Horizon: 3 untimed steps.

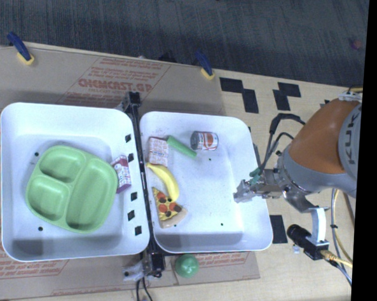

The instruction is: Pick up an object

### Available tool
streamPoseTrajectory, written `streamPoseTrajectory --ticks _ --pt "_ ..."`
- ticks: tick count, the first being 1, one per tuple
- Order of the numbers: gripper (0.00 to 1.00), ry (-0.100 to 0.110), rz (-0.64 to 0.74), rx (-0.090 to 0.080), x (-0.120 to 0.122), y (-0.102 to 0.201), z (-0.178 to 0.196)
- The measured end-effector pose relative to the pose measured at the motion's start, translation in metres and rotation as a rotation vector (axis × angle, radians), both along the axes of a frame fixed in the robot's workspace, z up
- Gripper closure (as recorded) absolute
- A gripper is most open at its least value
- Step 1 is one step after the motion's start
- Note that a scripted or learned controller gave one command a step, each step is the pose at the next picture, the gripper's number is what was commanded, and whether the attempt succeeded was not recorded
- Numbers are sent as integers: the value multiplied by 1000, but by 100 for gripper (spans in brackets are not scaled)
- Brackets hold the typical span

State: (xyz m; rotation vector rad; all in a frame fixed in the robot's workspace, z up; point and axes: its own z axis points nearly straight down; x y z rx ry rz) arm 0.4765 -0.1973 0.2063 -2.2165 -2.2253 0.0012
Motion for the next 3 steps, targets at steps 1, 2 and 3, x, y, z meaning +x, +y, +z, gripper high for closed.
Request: streamPoseTrajectory --ticks 1,2,3 --pt "100 0 1 -1 0 -14 -6" --pt "100 1 4 1 0 27 6" --pt "100 -2 4 -1 1 51 20"
